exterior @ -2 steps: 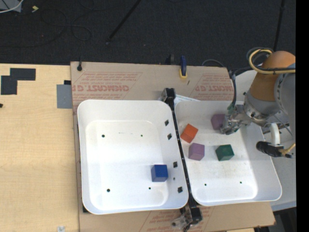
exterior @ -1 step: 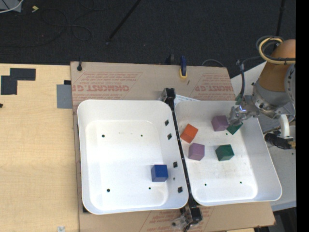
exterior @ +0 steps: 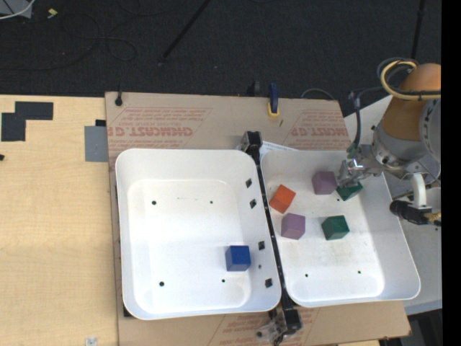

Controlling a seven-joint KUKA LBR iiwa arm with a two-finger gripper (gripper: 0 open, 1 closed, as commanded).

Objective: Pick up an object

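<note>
My gripper (exterior: 350,181) hangs over the right bin's (exterior: 389,280) far right part, reaching in from the right. A small dark green block (exterior: 350,191) sits tilted between its fingertips, and the gripper is shut on it. Just left of it lies a purple block (exterior: 324,182). Further into the bin rest an orange block (exterior: 282,198), a second purple block (exterior: 292,225) and a larger green block (exterior: 335,227). A blue block (exterior: 238,257) lies in the left bin (exterior: 144,193), near its front right corner.
A black divider with clips (exterior: 263,215) runs between the two bins. The grey arm with its orange band (exterior: 414,114) stands over the bench's right edge. Cardboard (exterior: 180,125) lies under both bins.
</note>
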